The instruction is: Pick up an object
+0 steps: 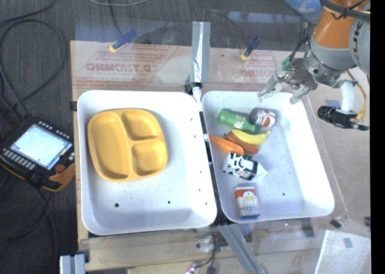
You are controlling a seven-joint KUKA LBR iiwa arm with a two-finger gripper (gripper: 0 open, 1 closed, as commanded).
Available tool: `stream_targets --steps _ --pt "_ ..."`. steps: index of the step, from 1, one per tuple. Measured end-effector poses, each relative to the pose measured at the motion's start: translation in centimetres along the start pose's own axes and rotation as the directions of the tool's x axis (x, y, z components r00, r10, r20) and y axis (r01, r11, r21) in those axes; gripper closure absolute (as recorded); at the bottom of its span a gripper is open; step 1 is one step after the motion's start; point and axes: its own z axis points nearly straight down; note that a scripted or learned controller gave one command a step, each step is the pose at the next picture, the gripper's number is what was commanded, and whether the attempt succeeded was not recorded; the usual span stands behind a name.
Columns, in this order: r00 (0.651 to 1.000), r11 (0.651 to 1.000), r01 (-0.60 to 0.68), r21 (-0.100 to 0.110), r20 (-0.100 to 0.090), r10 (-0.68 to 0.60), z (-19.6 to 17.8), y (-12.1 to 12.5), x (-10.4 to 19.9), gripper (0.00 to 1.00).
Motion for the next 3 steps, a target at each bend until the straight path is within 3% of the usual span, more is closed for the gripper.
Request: stream_targets --steps 1,2,3 --pt "0.969 0.969 0.247 -0.003 0.001 -0.247 14.00 -1.81 1.22 0.00" --pt "0.969 0.969 0.247 0.002 -0.003 -0.247 13.25 -1.94 1.30 1.00" --pt "0.969 0.969 0.246 0.000 -0.002 -0.246 13.20 -1.89 1.30 0.00"
